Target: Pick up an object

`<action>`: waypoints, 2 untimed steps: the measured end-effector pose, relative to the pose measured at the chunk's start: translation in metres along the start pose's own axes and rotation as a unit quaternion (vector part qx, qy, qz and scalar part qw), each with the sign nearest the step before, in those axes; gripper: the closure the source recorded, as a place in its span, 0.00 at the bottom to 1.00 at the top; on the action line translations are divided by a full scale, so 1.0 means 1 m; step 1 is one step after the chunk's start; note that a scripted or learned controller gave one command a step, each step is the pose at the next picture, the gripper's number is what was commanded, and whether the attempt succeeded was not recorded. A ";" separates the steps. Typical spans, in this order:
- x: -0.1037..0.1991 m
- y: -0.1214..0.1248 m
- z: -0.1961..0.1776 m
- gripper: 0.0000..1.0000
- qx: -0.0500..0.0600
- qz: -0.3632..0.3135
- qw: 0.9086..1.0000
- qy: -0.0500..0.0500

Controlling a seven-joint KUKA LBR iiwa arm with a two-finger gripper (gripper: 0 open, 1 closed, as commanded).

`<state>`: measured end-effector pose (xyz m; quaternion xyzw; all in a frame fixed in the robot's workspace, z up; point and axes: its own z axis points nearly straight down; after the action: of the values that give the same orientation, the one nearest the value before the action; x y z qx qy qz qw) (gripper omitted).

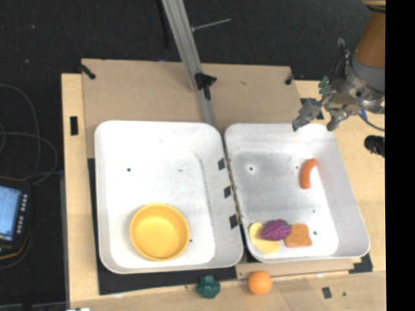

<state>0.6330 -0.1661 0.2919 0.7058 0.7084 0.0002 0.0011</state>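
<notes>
Bench (74,193) of pale wood, brown board across its far half. Two white bins side by side on top, touching along the middle seam.

Left bin (155,154): yellow bowl (159,231) upright in near part, close to front wall.

Right bin (279,154): orange sausage-shaped piece (307,173) lying alone toward right wall, roughly mid-depth. Cluster at near edge: pale yellow disc (260,238) at left, purple grape bunch (276,229) resting partly over it, flat orange-brown piece (299,236) just beside the grapes on the right, touching or nearly so.

Grey metal pole (185,41) slanting from top of view down to the seam at far edge of bins.

Arm (371,41) entering at upper right, orange band visible above wrist. Gripper (320,116) poised over far right corner of right bin, well apart from every item inside. Two fingers spread, gap showing between them, nothing held.

Outside bins, on bench front strip: orange ball (259,282) just beyond right bin's near-left corner; small green object (208,287) near it to the left, shape too small to tell.

Handheld screen (11,216) at far left edge, off the bench, cables looping above it.
</notes>
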 end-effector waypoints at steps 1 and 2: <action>0.000 0.000 0.000 0.00 0.000 0.000 1.000 0.000; -0.011 0.003 0.049 0.00 0.003 0.002 1.000 -0.001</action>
<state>0.6365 -0.1769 0.2425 0.7075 0.7067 -0.0021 -0.0002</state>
